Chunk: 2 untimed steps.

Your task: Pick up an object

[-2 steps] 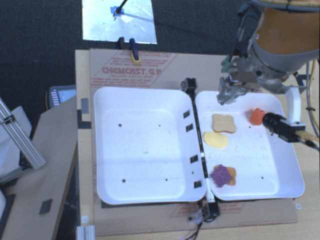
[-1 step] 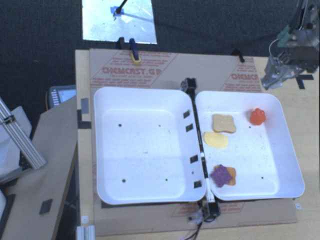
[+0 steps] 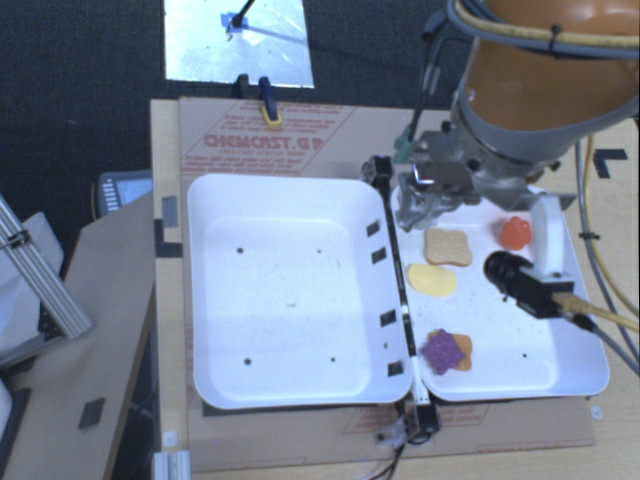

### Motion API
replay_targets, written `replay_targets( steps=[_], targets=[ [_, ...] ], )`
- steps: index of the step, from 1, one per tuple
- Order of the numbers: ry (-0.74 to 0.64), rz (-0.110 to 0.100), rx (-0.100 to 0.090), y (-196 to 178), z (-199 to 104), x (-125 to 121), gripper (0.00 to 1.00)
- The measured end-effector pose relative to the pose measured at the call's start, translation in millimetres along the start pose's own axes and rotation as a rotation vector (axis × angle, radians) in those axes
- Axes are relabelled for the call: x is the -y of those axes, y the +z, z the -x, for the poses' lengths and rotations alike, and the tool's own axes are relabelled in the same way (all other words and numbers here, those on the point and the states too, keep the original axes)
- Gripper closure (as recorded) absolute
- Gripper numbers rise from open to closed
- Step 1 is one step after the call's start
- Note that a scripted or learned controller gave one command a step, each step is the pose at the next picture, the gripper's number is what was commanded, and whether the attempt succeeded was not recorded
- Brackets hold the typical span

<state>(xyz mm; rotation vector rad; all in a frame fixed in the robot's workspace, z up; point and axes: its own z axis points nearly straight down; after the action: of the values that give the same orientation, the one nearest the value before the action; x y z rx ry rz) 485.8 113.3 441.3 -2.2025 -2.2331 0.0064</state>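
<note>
Lying nearest the desk's front edge in the right bin (image 3: 590, 368), a purple piece (image 3: 439, 348) rests on an orange one (image 3: 461, 352); beyond them a yellow slice (image 3: 431, 280), then a toast-shaped piece (image 3: 448, 247) and a red-orange item (image 3: 515, 232) toward the back. Gripper (image 3: 425, 206) hangs over the bin's back-left corner, just behind the toast; cannot tell how its fingers stand. Left bin (image 3: 210, 268) alongside.
</note>
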Motion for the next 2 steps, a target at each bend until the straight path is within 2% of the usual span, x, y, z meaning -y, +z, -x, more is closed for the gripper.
replay_targets(
  steps=[1, 2],
  targets=[
    [0.004, 0.015, -0.004, -77, -57, -1, 1.0],
    [0.008, 0.011, -0.002, -95, -75, -8, 1.0]
  ],
)
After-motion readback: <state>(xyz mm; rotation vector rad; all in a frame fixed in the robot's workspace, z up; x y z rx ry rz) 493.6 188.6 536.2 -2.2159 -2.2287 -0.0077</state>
